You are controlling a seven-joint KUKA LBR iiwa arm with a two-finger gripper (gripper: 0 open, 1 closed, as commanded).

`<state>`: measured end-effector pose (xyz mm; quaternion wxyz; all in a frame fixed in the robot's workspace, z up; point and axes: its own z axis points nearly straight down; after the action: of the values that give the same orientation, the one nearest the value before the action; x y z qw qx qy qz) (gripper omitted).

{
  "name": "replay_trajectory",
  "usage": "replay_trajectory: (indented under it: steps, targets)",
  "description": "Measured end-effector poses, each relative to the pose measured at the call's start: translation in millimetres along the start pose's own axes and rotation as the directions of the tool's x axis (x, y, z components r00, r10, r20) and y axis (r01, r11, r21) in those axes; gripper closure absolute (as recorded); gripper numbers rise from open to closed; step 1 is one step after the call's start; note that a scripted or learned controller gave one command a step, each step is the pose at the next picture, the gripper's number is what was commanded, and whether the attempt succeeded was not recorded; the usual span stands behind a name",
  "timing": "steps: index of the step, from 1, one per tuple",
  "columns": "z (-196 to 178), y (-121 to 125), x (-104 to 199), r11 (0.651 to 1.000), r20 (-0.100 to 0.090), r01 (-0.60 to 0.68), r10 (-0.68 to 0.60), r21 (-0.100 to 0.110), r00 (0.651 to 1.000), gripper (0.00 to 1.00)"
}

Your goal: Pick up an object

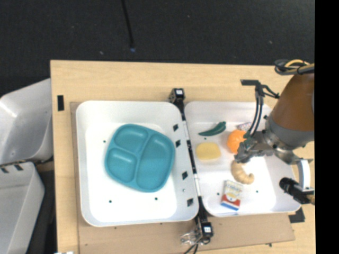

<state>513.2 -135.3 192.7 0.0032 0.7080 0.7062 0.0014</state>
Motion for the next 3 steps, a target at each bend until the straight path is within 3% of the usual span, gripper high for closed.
replay_trajectory:
  steps: [1,3]
  targets:
    - [-33,2,-2,1.000,0.000,0.005,-0.005,0.001,1.000,1.00]
    - [-56,44,102,1.000,-0.004,0.011,-0.010,0.004,1.000,1.00]
